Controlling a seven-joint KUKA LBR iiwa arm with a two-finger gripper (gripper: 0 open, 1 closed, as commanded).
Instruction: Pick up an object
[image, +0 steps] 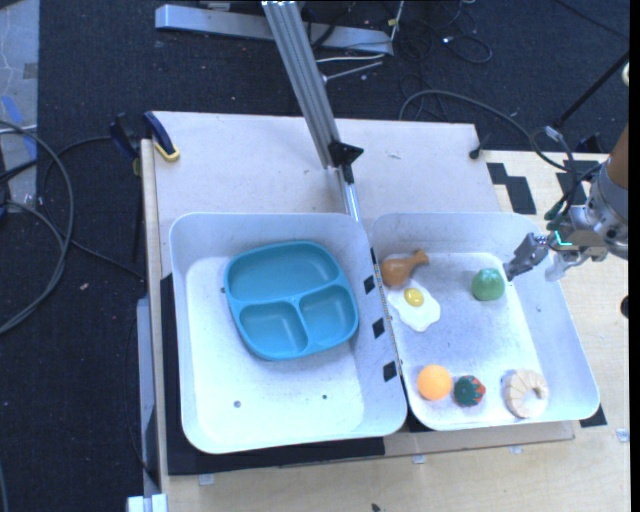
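gripper at the right bin's far rim, six items in that bin

the gripper (528, 257) sits at the right edge of the view, over the upper right rim of the right bin (560, 330). its dark fingers point left and slightly down toward the bin's inside. nothing shows between them, but whether they are parted or closed cannot be told from here. behind it the grey arm (605, 205) runs off to the right.

just left of the fingertips, near but apart from them, lies a green ball (488, 285). further left, a brown drumstick (403, 265) lies by the wall shared with the other bin, its long axis running left-low to right-high, thick end to the left and thin end pointing up and right. just below it is a fried egg (416, 307), white with a yellow yolk.

along the near side of the same bin stand three things in a row: an orange ball (434, 382), a small dark green and red item (469, 390) just beside it, and a pale shrimp-like piece (524, 392) at the right.

the left bin (200, 300) holds a blue divided plate (291, 298) with three compartments, lying flat and turned at a slant.
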